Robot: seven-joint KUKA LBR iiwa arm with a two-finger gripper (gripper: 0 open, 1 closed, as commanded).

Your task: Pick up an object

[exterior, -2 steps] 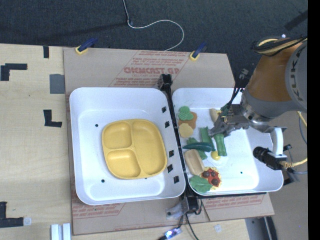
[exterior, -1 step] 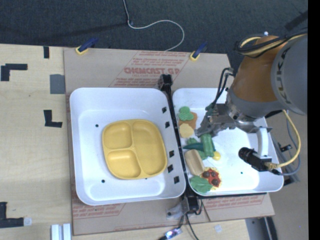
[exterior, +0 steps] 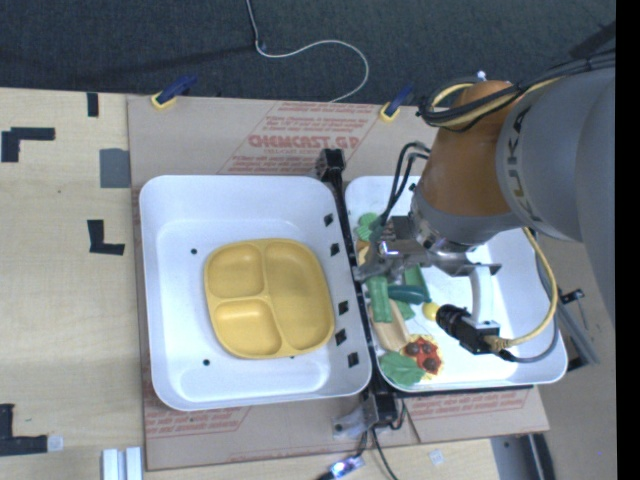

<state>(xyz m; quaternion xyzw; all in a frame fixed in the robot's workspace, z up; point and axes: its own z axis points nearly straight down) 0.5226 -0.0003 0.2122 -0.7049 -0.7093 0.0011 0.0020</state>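
Camera view: pincer [exterior: 385, 258] low in right bin [exterior: 530, 368], at its left wall, over a pile of green and tan objects [exterior: 395, 303]; can't tell its state. Yellow divided plate [exterior: 268, 298] lies flat in left bin [exterior: 170, 208].

Both white bins [exterior: 170, 268] look like smooth, slightly glossy plastic. The yellow divided plate [exterior: 268, 298] is matt plastic. Under the bins lies a sheet of brown corrugated cardboard [exterior: 290, 143], dull and printed red. The arm [exterior: 560, 158] has a satin grey shell and a glossy orange band [exterior: 470, 158].
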